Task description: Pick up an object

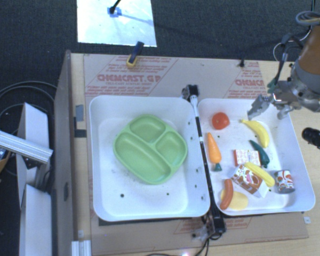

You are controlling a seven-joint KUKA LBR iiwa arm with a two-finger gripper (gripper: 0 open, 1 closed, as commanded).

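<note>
Arm: I see it coming in from the right, its wrist over the far right corner of the right bin.
Pincer: I see it above the far edge of the right bin. I can make out two grey fingers spread apart with bare gap between them, nothing held.
Nearest object: a yellow banana lies just below the pincer, apart from it.
Tomato: a red tomato sits near the far left of the right bin.
Carrot: an orange carrot lies along the left wall of that bin.
Middle cluster: a small red-and-white carton, a dark green pepper, a second banana and a printed box lie close together.
Near edge: a sausage touches a pale yellow piece.
Can: a small can lies on its side by the right wall.
Left bin: the left bin carries a green divided plate.
Table: both bins rest on a table covered with printed brown sheet.
</note>
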